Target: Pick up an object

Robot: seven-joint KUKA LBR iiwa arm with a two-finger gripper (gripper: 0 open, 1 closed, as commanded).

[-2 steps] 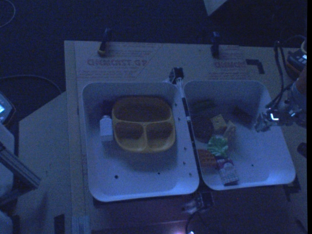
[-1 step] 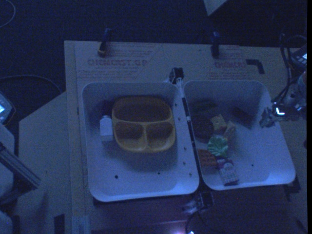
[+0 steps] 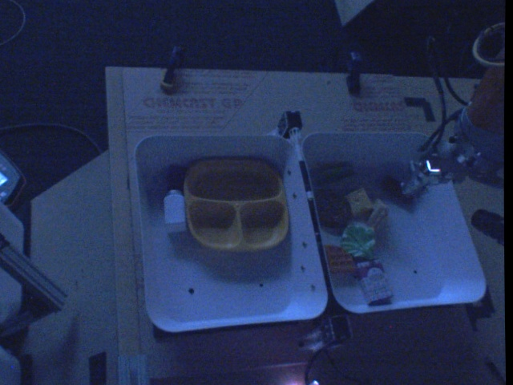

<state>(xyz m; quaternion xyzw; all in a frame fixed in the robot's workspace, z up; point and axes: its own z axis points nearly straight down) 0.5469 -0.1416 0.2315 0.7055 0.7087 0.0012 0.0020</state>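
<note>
Dim blue scene. The gripper (image 3: 418, 176) hangs at right over the right bin (image 3: 449, 283); finger state is unreadable. Murky objects (image 3: 357, 239) cluster along its left side, leaving its right floor open.

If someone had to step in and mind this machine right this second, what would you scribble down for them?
Gripper: low over the right bin, near its far right corner; too dark to tell its state, nothing seen held.
Right bin: a cluster of small objects along its left side, including a green-topped item and a small carton.
Left bin: a yellow divided tray with a small white bottle at its left.
Done: no pick visible.
Left: grasp and lift one object.
</note>
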